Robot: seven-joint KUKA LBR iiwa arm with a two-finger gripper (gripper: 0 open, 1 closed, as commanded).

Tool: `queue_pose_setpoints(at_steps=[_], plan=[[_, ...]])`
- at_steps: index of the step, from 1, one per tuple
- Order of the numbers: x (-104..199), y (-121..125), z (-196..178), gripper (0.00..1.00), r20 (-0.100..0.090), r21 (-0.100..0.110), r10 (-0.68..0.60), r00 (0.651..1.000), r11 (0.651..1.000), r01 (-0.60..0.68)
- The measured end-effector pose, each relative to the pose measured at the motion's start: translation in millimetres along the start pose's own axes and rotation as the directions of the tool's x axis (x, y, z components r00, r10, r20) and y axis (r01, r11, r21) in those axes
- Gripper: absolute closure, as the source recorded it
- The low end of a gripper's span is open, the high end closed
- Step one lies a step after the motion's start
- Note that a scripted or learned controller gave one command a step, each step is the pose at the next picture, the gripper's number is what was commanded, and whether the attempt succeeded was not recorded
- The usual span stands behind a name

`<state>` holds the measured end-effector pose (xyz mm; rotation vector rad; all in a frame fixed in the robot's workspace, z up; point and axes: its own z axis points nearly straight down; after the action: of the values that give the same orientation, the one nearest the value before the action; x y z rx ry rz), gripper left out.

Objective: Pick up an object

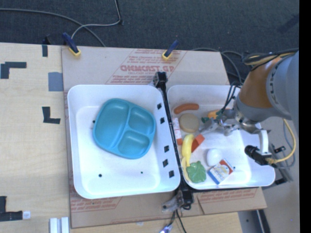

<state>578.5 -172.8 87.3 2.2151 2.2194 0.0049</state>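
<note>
Crowding the end effector: bun, banana, egg.

Desk: pale wood-grain top, marked with dark tape pieces at its left. Cardboard sheet: brown, red printed lettering, lying on the desk, fastened along its far edge by two blue-and-yellow clamps. Floor: dark grey carpet beyond the desk. Black cable: looping across the carpet. Light: even, soft shadows.
</note>
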Motion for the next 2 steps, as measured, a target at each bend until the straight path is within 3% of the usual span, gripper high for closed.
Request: queue_pose_setpoints(at_steps=[1,2], plan=[[36.6,49.1,0.9,0.0,-0.001,0.001,-0.001,1.0,1.0,0.001],[49.1,86.0,3.9,0.0,-0.002,0.027,0.006,1.0,1.0,-0.006]])
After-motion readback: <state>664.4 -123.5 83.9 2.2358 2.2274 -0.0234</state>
